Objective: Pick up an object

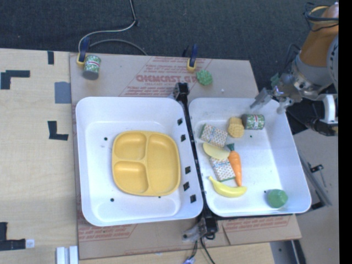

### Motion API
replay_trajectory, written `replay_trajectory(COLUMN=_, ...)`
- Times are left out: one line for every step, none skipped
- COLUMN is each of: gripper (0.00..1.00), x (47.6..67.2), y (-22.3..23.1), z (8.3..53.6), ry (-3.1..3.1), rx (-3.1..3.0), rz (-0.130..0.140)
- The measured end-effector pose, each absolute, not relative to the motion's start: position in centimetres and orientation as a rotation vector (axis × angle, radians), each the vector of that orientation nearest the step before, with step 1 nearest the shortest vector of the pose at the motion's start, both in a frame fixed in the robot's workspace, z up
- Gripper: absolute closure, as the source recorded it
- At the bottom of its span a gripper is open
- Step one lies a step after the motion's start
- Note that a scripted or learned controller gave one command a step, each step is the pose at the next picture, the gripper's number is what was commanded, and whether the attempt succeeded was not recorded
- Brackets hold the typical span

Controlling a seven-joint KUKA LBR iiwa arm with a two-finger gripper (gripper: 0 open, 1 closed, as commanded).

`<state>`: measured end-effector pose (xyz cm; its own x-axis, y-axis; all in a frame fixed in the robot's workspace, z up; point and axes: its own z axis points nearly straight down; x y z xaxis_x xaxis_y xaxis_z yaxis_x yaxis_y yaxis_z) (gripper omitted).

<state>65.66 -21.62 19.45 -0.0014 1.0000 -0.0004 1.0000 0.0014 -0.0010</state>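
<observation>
My gripper (271, 102) hovers over the far right rim of the right bin (286, 147), open, with nothing between its fingers. Just below it in the bin lies a small green can (253, 121) on its side, beside a yellow corn piece (236, 127). Toward the bin's middle sit a patterned packet (214, 135), a pale yellow slice (215, 150), an orange carrot (235, 166) and a second packet (223, 170). A banana (226, 188) lies near the front wall, and a green ball (276, 198) rests in the front right corner.
The left bin (91, 147) holds a yellow divided plate (147, 163). On the cardboard behind the bins stand a small can (91, 66) and a green lump (204, 77). A black divider (190, 147) runs between the bins.
</observation>
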Motion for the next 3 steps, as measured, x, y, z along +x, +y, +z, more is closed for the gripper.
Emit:
replay_trajectory(gripper=0.0, x=60.9, y=-22.1, z=8.7, ry=-2.225, rx=-2.221, rz=-0.001)
replay_trajectory(gripper=0.0, x=52.3, y=-15.8, z=8.6, ry=-2.223, rx=-2.221, rz=-0.002)
replay_trajectory(gripper=0.0, x=48.5, y=-10.5, z=8.7, ry=-2.225, rx=-2.231, rz=-0.001)
